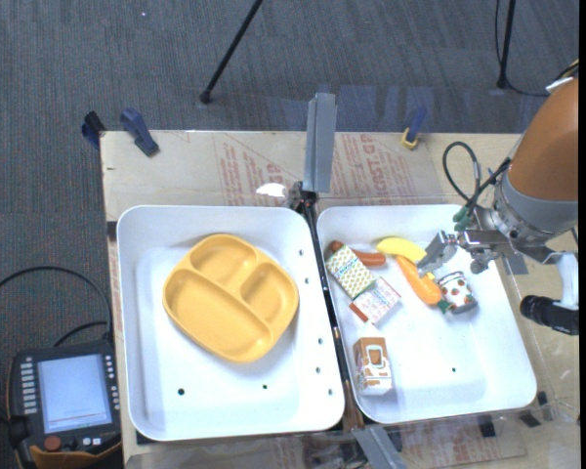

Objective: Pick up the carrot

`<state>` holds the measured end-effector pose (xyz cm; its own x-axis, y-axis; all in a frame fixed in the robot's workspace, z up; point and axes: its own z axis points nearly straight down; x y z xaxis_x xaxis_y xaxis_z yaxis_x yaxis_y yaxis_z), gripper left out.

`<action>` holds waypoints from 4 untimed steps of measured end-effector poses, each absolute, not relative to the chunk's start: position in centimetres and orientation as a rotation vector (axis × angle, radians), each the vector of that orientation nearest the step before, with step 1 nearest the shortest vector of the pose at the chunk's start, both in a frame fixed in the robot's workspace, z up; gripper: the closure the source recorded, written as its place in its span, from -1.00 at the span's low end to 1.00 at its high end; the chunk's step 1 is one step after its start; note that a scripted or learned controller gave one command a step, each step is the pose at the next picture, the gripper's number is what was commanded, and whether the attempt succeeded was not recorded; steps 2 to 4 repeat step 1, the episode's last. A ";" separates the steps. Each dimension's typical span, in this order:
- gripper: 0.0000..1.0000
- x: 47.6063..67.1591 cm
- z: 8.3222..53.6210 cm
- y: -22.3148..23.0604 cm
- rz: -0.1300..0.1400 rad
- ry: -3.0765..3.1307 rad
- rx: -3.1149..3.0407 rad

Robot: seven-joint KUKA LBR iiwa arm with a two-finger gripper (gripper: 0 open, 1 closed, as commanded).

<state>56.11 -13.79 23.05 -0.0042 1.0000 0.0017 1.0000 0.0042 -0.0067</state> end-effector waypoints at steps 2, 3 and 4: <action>-1.00 57.9 18.7 -12.9 0.005 -2.079 -2.346; -1.00 57.9 18.7 -12.9 0.005 -2.079 -2.346; -1.00 57.9 18.7 -12.9 0.005 -2.079 -2.346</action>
